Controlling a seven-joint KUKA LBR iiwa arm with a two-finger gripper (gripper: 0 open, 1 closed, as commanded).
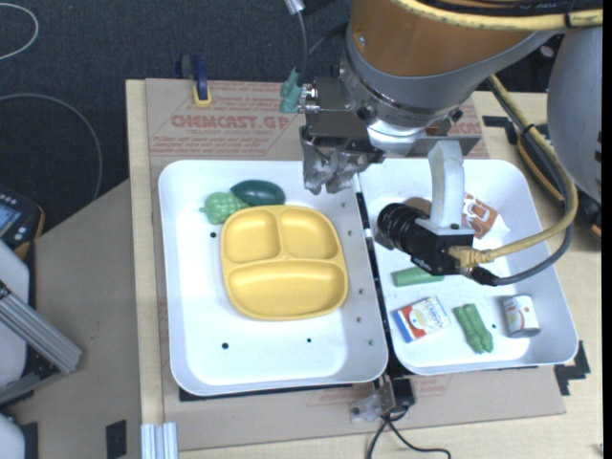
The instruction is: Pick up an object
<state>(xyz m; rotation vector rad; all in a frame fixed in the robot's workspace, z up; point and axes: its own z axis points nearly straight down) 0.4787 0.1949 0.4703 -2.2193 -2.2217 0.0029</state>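
Hand (328, 175) poised over left bin's (182, 285) far right corner, fingers near together, gripping nothing. Yellow plate (283, 261) mid-bin, green pieces (245, 199) at plate's far left

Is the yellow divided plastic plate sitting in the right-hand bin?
No, the yellow divided plastic plate lies in the left white bin.

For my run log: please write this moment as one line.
arm: over bins' divider | gripper: above left bin back edge, holding nothing | nearest: yellow tray, dark green object
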